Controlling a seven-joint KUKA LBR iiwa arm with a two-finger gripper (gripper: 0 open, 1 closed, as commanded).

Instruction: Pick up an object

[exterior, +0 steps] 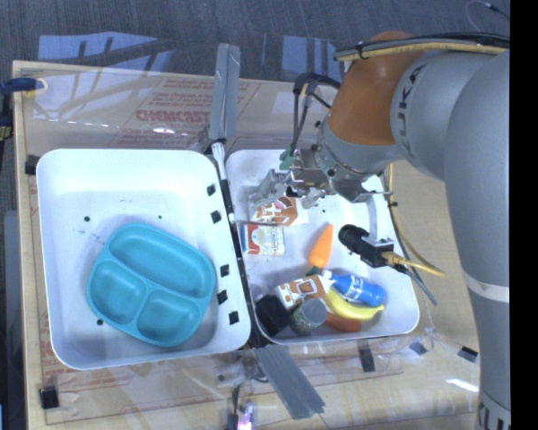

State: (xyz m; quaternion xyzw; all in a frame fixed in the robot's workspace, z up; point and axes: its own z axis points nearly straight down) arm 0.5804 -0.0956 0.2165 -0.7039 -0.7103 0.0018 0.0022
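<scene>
camera view: my gripper (282,186) hangs low over the far part of the right bin (403,316), just above a small carton (275,212); whether it grips anything i cannot tell. nearer lie a packet (264,239), a carrot (320,245), a banana (351,308) and a blue bottle (359,288). the left bin (63,186) bears a teal tray (151,282).
</scene>
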